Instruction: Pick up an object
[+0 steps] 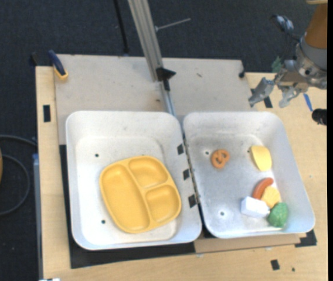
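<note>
The right bin holds several small objects. A brown pretzel-shaped piece lies near its middle, with a yellow piece to its right. Toward the near right corner cluster a red piece, a small yellow piece, a white block and a green lump. My gripper hangs above the bench just beyond the far right corner of that bin. It is open, with nothing between its fingers.
The left bin holds a yellow divided tray. A grey metal post rises behind the bins at the middle. A blue and yellow clamp sits at the bench's far left corner.
</note>
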You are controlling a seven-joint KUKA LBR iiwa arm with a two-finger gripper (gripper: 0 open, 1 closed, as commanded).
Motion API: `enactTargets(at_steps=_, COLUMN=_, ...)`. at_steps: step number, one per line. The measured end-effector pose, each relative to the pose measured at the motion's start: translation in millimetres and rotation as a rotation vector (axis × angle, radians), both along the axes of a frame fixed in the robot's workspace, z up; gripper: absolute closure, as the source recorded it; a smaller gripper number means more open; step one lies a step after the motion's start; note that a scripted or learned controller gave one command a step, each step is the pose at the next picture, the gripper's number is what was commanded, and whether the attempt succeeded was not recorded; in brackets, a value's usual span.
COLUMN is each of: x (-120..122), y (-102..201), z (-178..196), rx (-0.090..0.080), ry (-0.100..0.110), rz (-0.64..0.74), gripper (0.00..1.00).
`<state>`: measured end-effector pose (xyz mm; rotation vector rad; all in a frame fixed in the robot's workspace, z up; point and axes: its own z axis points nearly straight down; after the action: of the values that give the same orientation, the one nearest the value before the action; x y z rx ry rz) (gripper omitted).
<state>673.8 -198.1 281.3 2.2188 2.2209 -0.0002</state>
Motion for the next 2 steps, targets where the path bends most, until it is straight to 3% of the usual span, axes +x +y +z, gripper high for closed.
enactTargets(at_steps=2, x=9, y=-1, z=-100, rx=0.000, ry=0.004, rz=0.003, gripper=0.00)
